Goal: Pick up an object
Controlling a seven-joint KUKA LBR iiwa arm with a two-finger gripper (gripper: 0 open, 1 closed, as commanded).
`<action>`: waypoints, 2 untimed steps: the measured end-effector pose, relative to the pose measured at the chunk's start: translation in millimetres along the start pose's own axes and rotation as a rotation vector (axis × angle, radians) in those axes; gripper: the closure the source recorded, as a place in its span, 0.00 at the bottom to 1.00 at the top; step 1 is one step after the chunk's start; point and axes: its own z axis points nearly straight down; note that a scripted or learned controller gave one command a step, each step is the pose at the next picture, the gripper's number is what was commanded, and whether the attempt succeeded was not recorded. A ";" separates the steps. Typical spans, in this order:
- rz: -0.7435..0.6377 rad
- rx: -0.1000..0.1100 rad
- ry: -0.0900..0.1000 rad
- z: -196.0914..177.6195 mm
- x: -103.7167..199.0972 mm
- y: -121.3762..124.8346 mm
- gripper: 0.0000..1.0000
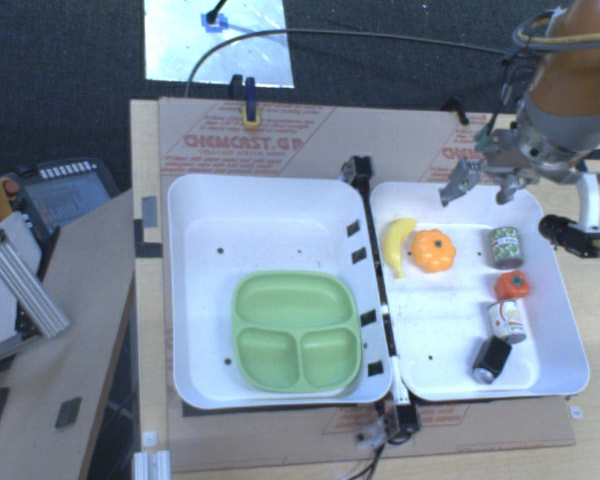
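The right bin [560, 368] holds a yellow banana [397, 245], an orange pumpkin-shaped toy [432, 251], a green-labelled can [505, 247], a small red tomato-like toy [513, 286], a white can [507, 320] on its side and a black cylinder [492, 359]. My gripper [483, 188] hangs over the bin's far edge, above and behind the pumpkin toy and the green can. Its two fingers stand apart, open, with nothing between them.
The left bin [210, 228] holds a green divided plate [295, 331] in its near half. A black clip strip [372, 268] runs along the seam between the bins. A teach pendant [65, 196] and metal rails lie on the side table at left.
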 end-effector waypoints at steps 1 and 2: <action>-0.002 -0.010 -0.001 -5.8 0.1 1.9 0.00; -0.001 -0.006 -0.001 50.9 -1.9 11.2 0.00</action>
